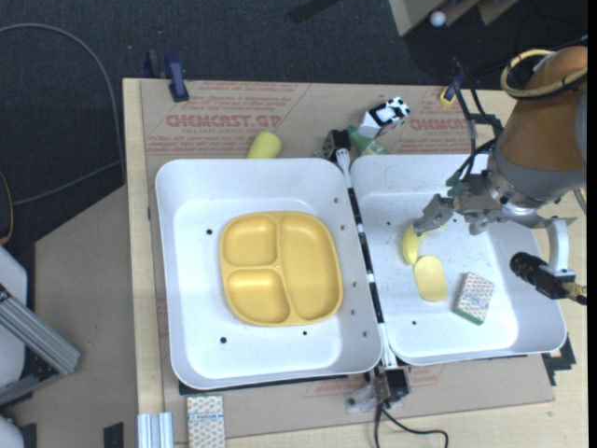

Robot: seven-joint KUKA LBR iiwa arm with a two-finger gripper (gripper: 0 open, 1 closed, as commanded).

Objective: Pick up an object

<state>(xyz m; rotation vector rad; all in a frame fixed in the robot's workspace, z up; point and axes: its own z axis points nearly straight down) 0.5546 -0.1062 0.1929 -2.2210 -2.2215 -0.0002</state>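
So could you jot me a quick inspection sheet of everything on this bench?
Surface: cardboard-covered bench bearing left bin and right bin.
Job's things: two yellow pieces and a sponge in the right bin; a yellow tray in the left.
Clutter: yellow item and black-and-white item behind the bins.
Gripper: gripper above the right bin, near the upper yellow piece; fingers unclear.
Cables: cable on the floor, left.
Surroundings: dark carpet.
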